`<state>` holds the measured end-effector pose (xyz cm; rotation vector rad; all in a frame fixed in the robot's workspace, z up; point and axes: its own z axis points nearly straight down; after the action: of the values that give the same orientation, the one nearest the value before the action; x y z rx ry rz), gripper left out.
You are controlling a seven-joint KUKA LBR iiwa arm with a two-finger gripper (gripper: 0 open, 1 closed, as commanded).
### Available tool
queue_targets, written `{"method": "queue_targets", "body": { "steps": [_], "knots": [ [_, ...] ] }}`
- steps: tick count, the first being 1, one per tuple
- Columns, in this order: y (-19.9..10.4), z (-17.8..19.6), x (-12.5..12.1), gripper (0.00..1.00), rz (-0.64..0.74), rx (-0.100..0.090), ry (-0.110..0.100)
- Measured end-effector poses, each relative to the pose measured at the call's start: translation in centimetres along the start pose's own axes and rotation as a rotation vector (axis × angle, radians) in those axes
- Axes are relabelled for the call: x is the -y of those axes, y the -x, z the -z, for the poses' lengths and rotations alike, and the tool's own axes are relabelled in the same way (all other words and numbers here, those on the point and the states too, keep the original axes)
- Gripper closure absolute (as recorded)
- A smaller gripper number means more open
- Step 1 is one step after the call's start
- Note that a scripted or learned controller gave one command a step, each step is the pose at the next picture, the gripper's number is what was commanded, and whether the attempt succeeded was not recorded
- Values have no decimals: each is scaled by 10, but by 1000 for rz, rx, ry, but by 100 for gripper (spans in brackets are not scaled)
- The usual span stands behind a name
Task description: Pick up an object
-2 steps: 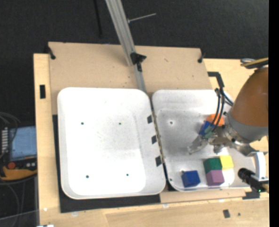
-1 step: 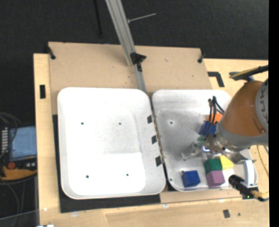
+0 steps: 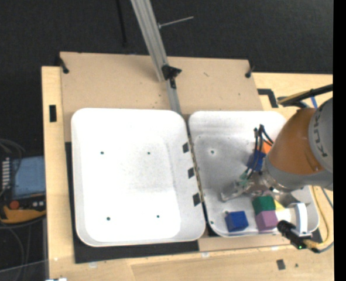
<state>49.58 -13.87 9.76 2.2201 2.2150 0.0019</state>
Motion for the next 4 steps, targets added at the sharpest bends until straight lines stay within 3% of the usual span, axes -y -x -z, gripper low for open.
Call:
{"method": "queue_targets", "body": {
  "steps": [1,3,4],
  "knots": [
    [1,12,-1,100,-8,-1,5],
    [0,125,1,100,6,-1,4],
    [-40,121,-26,100,10,-4,-3]
  ]
}}
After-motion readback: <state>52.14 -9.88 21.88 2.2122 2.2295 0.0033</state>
